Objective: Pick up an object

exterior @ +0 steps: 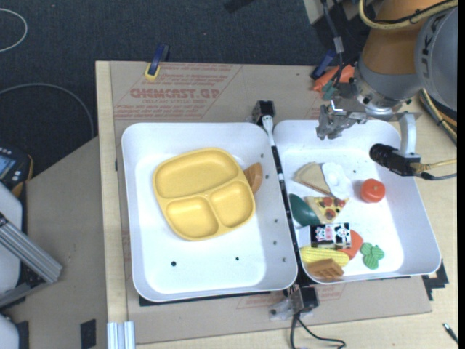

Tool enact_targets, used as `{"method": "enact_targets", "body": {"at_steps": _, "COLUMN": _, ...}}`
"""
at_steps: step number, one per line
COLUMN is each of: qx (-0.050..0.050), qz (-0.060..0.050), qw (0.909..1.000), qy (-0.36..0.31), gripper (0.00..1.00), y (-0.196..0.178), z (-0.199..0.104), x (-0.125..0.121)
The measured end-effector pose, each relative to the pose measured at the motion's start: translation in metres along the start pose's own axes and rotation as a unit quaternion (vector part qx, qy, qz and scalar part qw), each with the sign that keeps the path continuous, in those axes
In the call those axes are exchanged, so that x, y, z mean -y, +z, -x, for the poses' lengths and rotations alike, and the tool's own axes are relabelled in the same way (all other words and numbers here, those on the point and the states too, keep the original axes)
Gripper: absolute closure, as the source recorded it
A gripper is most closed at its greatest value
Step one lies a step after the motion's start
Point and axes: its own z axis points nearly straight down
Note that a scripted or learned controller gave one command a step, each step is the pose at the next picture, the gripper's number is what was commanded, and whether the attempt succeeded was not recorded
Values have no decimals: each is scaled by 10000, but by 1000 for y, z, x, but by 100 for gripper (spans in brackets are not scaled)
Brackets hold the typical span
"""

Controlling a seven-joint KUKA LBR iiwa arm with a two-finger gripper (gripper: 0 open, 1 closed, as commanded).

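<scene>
Nearest the lens, toy food crowds the right bin (414, 217): corn cob (323, 255), black-and-white carton (331, 233), green leaf piece (372, 255), pizza slice (325, 208). Left of that bin, a yellow divided plate (203, 193) fills the left bin (142, 217). Red tomato (373, 190), round and glossy, sits in the bin's right half. Gripper (332, 126) hangs over its far edge, nothing visibly held; finger gap unreadable.

Bright, even light from overhead, no hard shadows. Two shallow white plastic bins (138, 217) read near blown-out, w/ soft sheen on the yellow three-compartment plastic plate (204, 193). Only faint shade under that plate's rim. Dark blue carpet (65, 20) beyond the bins stays dim. Sharpness approx. moderate; small toys right of the plate look soft, pixelated. Slight barrel bend twd frame edges.
</scene>
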Motion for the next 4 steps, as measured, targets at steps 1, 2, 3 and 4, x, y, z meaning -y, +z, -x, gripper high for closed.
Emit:
{"method": "enact_targets", "body": {"at_steps": 1, "qx": -3, "qz": -10, "qw": 10000, "qy": -2, "gripper": 100, "y": 13, "z": -57, "x": -19}}
{"method": "enact_targets", "body": {"at_steps": 2, "qx": 2, "qz": -12, "qw": 10000, "qy": 12, "gripper": 100, "y": 15, "z": -82, "x": -26}}
{"method": "enact_targets", "body": {"at_steps": 3, "qx": 8, "qz": -10, "qw": 10000, "qy": 22, "gripper": 100, "y": 17, "z": -82, "x": -34}}
{"method": "enact_targets", "body": {"at_steps": 4, "qx": 6, "qz": -25, "qw": 10000, "qy": 28, "gripper": 100, "y": 16, "z": -84, "x": -31}}
